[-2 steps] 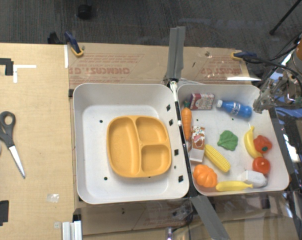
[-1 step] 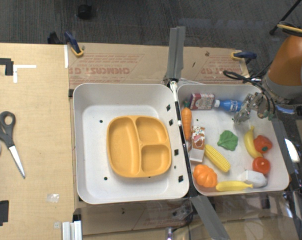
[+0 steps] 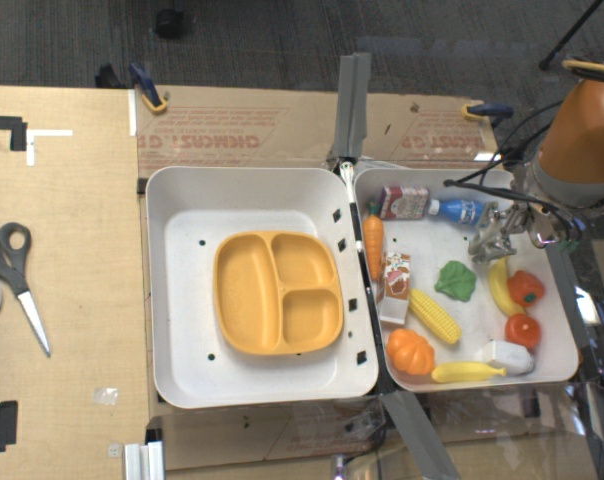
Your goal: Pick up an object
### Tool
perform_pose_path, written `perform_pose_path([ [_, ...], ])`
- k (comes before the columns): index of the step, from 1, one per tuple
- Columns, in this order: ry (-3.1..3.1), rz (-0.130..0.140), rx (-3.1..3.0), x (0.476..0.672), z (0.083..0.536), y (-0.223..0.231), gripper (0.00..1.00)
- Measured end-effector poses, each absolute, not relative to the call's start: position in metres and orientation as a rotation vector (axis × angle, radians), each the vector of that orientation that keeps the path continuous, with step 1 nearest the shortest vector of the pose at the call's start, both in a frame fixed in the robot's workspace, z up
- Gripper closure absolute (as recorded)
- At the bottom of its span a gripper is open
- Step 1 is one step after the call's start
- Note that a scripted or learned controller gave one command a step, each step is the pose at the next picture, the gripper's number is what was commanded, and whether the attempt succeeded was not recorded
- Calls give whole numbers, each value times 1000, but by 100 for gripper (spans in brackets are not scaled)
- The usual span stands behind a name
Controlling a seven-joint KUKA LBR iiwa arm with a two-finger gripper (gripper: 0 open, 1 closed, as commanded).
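Note:
My gripper hangs over the back right part of the right bin, with the orange-banded arm behind it. It sits just right of a blue bottle and above a small yellow banana. Close by lie a green leafy toy, an orange-red pepper and a red tomato. Farther left are a corn cob, a carrot, a maroon packet and a small carton. I see nothing held by the gripper.
An orange pumpkin, a long yellow banana and a white object lie along the right bin's front. The left bin holds a yellow divided plate. Scissors lie on the bench at far left.

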State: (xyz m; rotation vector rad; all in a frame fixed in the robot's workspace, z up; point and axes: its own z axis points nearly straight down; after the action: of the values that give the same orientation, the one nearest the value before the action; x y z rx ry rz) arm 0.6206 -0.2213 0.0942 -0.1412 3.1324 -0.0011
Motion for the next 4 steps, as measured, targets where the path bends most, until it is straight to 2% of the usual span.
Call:
perform_pose_path([
  [1, 3141, 1, 18, 660, 95, -221, 100],
  [2, 3178, 13, 20, 651, 89, -222, 0],
  [3, 3150, 4, 32, 634, 90, -151, 0],
  [4, 3123, -2, 296, 594, 93, -103, 0],
])
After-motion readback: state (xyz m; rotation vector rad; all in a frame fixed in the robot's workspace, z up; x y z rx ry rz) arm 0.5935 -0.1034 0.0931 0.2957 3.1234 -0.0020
